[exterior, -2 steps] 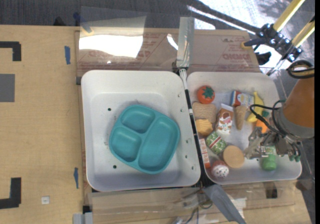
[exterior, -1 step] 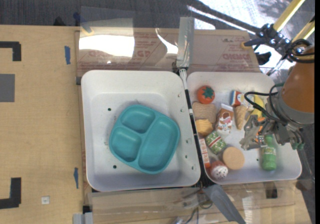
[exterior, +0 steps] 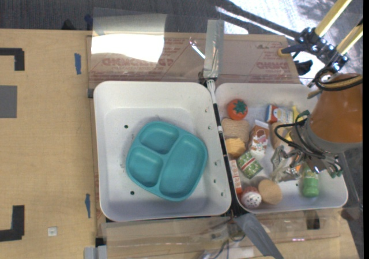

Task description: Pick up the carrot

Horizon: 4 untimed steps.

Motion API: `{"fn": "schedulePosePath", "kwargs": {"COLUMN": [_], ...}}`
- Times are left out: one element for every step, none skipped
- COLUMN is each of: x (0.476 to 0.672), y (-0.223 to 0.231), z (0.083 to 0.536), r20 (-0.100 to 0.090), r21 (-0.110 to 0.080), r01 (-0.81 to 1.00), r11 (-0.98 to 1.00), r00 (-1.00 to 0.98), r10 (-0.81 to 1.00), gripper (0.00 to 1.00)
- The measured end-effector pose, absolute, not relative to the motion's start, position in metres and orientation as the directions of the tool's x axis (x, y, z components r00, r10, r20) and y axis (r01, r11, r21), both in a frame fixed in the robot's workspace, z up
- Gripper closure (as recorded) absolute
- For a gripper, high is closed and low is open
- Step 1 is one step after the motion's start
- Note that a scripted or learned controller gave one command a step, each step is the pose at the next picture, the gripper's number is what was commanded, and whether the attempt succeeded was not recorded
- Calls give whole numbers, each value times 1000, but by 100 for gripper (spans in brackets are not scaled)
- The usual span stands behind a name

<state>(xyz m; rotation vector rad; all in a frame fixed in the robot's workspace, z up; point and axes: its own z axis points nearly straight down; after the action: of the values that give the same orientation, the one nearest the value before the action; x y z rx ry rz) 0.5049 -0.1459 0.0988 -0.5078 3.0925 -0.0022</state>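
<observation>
**Q:** Where is the carrot?

**A:** It is in the right bin (exterior: 341,197), among a crowd of small toy foods. No item reads clearly as a carrot. An orange sliver (exterior: 295,166) just beside the gripper (exterior: 285,162), mostly hidden by it, may be the carrot. The grey arm with its orange band reaches in from the right and hangs low over that spot.

**Q:** Is the gripper apart or together?

**A:** That cannot be told, because cables and metal parts tangle there. Nothing is visibly held.

**Q:** How would the carrot handle?

**A:** Judging by its neighbours it is probably a light, stiff, smooth plastic toy, so it is likely slippery and not fragile. A tapered shape tends to squirt out of a grip, so the thick end, taken across its width, looks safest.

**Q:** What surrounds it?

**A:** A glossy red-orange tomato (exterior: 236,109) with a green top sits at the far left of the bin. A rough tan bread roll (exterior: 233,131) lies nearer. A smooth tan egg shape (exterior: 269,190) and a green piece (exterior: 309,186) lie along the near side. The left bin (exterior: 104,136) holds a matte teal divided plate (exterior: 167,160).
</observation>
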Motion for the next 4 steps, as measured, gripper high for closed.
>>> {"fn": "schedulePosePath", "kwargs": {"x": [571,556,558,546], "y": [-158,-200,-198,-223], "z": [161,363,371,414], "r20": [-10,-9,-14,-4], "r21": [-6,-15,-13,-10], "r01": [-511,-695,-694,-907], "r11": [860,719,720,421], "r00": [-860,-719,-720,-420], "r10": [-511,-695,-694,-907], "gripper": [100,100,100,100]}}
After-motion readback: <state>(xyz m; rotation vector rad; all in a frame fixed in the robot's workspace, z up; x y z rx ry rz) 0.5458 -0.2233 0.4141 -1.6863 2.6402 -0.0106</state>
